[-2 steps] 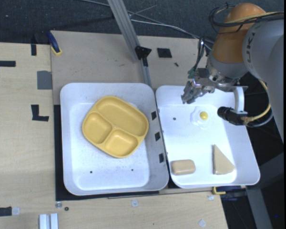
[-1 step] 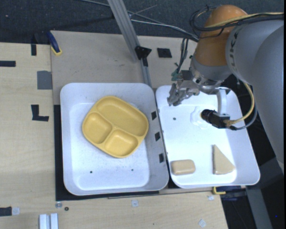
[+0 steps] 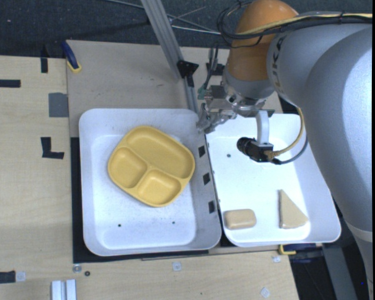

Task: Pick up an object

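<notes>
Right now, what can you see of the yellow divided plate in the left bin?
The yellow divided plate looks like matte plastic, rounded-square, with three compartments: one large and two smaller. It lies flat and upright on the floor of the left bin, turned at an angle to the walls, toward the far half. Nothing else touches it; the tool is above the dividing rim, apart from it.

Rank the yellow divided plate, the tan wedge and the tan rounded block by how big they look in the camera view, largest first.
1. Yellow divided plate, by far the largest.
2. Tan wedge and tan rounded block: they look close in size, the wedge perhaps slightly bigger, so I won't rank them.
</notes>
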Motion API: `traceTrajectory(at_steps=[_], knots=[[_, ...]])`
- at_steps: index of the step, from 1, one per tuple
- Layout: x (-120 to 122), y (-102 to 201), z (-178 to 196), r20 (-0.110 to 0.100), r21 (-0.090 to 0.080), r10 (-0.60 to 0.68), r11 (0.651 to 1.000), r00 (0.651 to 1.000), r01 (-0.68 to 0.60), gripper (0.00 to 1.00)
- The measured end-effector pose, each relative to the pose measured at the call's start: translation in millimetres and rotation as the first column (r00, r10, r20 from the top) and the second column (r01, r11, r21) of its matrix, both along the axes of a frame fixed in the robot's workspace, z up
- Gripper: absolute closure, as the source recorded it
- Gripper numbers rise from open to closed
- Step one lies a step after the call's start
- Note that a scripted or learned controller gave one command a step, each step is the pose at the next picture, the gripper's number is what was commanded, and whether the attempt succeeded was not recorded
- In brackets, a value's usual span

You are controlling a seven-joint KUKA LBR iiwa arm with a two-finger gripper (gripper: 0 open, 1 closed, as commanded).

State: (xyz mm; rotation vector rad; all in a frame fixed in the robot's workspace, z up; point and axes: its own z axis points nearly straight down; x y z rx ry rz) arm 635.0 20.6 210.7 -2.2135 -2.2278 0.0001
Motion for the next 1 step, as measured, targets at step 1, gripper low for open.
traceTrajectory(at_steps=[1], knots=[[5.2,61.6,7.0,0.000,0.001,0.001,1.000,1.000,-0.001,1.00]])
